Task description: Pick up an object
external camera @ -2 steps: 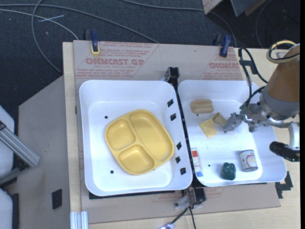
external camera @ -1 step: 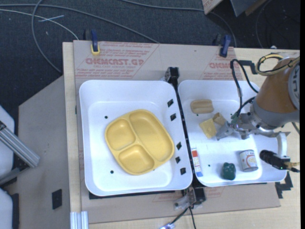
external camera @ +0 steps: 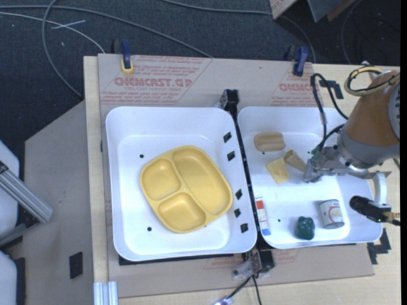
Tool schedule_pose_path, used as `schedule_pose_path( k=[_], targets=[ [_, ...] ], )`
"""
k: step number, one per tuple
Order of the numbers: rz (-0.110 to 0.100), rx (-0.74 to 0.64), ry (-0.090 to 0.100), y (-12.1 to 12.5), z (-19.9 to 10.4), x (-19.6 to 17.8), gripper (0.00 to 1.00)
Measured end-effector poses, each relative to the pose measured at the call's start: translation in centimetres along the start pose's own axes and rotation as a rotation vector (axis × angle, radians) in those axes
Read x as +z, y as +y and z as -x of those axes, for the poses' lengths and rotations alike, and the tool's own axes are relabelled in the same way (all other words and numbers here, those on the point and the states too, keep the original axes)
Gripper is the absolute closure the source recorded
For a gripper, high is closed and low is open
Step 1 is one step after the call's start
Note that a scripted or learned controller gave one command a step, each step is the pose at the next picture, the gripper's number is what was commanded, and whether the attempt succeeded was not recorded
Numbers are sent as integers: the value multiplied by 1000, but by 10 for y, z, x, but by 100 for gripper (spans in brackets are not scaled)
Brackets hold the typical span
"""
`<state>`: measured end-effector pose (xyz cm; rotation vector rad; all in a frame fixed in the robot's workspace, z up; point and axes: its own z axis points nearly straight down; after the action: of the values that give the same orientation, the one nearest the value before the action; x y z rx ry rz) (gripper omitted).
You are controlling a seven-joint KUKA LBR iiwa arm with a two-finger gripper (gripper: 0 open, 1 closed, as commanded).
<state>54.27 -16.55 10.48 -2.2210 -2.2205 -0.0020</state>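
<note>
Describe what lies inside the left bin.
A yellow divided plate lies in the left bin, its three compartments bare. Whatever is beneath the plate is covered.

Bearing two white bins side by side: bench (external camera: 159, 75), left bin (external camera: 121, 189) and right bin (external camera: 280, 116) touching; blue clamps (external camera: 126, 56) gripping its far edge.

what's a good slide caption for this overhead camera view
KUKA arm's gripper lowered into the right bin beside tan blocks, a can and green toy; yellow divided plate fills the left bin.
</note>
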Motion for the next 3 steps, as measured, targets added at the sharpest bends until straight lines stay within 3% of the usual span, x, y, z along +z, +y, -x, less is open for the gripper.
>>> schedule_pose_path(
  k=[2, 3],
  targets=[
    [8, -1, -4, 5, 11, -104, 100],
    [2, -1, -2, 6, 11, -108, 100]
  ],
)
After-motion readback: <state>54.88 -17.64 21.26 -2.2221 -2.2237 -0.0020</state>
